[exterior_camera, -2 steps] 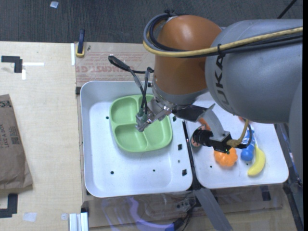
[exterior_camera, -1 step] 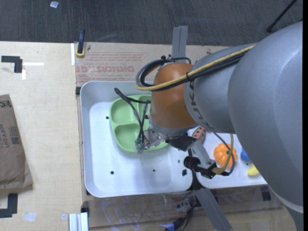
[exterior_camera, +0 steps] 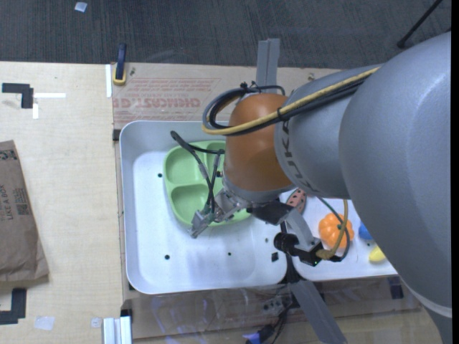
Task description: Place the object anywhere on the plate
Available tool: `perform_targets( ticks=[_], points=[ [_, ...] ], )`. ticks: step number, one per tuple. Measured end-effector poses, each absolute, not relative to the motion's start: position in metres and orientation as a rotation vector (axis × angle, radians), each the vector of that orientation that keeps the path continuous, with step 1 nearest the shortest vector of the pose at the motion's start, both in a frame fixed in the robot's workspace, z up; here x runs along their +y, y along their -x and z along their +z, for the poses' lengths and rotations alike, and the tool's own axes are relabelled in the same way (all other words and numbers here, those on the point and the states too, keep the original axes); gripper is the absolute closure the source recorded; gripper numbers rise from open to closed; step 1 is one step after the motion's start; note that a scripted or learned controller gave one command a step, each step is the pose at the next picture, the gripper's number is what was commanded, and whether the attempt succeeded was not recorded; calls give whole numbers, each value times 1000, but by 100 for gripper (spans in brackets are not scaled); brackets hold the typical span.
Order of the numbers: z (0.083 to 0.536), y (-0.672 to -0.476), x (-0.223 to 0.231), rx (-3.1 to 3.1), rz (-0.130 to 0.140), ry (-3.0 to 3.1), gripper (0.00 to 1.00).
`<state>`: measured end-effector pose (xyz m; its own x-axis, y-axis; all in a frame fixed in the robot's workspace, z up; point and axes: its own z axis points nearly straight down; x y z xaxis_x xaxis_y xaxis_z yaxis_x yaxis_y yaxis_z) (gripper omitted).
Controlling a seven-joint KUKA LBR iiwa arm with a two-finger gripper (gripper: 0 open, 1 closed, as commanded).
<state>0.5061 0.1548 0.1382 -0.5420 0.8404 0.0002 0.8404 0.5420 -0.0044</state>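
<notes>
Claw (exterior_camera: 201, 223) low over the near edge of the green divided plate (exterior_camera: 188, 186) in the left white bin (exterior_camera: 143, 213).

The grey arm (exterior_camera: 373, 156) with its orange band (exterior_camera: 251, 142) reaches in from the right and covers the plate's right part. Whether the claw is clenched or released cannot be told, and nothing is clearly seen between its tips. An orange object (exterior_camera: 331, 229) lies well right of the plate, by a yellow piece (exterior_camera: 377, 255), partly behind the arm. A brown paper bag (exterior_camera: 18, 213) lies on the worktop (exterior_camera: 64, 120) at far left.
</notes>
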Motion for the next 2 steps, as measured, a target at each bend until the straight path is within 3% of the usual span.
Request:
perform_targets(
  ticks=[1,2],
  points=[
    [146,-506,153,-2751,10,1510,100],
    [286,-479,107,-2736,3,1544,100]
  ],
)
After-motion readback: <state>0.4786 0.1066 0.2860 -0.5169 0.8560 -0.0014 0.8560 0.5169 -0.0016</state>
